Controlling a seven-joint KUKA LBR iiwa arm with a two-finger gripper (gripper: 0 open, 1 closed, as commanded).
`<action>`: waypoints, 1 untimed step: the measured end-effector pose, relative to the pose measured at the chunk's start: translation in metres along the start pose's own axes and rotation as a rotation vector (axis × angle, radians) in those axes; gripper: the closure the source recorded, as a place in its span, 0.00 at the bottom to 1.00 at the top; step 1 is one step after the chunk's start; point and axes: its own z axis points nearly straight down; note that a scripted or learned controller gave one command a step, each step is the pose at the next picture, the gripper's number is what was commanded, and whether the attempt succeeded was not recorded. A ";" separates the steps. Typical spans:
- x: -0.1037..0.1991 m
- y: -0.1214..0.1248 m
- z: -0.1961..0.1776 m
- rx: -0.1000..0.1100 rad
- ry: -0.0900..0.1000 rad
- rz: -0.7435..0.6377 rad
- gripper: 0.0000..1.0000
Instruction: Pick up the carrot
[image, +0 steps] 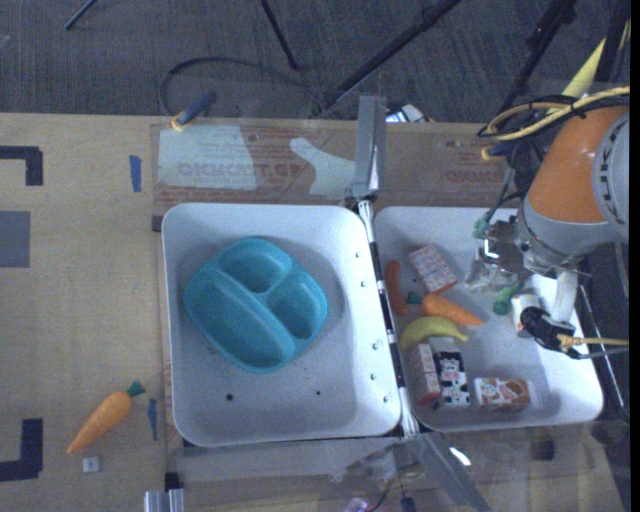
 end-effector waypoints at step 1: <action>0.000 0.000 0.000 0.000 0.000 0.000 0.00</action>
